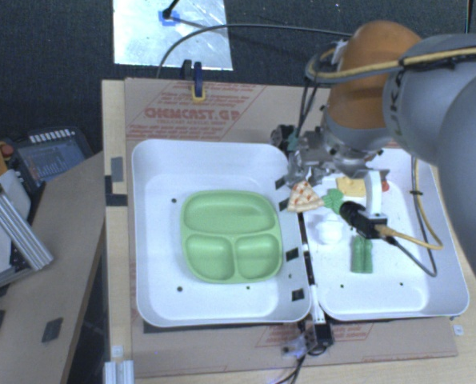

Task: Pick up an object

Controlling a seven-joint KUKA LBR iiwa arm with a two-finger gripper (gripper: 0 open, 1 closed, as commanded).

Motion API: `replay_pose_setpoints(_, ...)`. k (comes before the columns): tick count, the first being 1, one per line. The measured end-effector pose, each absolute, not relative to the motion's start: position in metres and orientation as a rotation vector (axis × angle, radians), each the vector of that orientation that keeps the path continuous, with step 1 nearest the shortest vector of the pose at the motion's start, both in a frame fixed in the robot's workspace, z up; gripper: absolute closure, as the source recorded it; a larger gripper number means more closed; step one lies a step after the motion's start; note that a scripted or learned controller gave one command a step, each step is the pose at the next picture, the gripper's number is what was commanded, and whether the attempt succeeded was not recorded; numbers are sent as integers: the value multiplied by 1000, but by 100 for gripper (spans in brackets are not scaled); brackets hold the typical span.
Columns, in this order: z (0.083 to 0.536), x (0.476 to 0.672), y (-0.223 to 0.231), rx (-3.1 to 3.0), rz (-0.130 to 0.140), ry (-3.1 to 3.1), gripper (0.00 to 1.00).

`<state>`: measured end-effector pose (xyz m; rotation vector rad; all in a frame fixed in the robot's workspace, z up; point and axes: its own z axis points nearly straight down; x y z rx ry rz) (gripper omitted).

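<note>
Cardboard [222, 110] printed with red lettering covers the bench under two shallow white bins, with dark cloth beyond it and a wooden side table [46, 246] at the left. The grey arm [446, 94] with its orange band reaches in over the right bin [430, 294]. The left bin [158, 294] bears a green sectioned tray [230, 234]. In the right bin a green block [362, 255] stands with its long axis running near to far, near a yellow piece [351, 186] and a small white thing [329, 231]. The gripper [304, 184] hangs over the divide between the bins; a pizza-slice toy [304, 197] sits just under it, point toward the left bin, but whether it is gripped I cannot tell.
</note>
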<state>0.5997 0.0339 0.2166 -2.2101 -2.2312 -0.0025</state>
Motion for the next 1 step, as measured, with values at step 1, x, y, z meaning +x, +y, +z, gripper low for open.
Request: replay_pose_setpoints(1, 225, 590, 91, -2209, -4, -2232, 100)
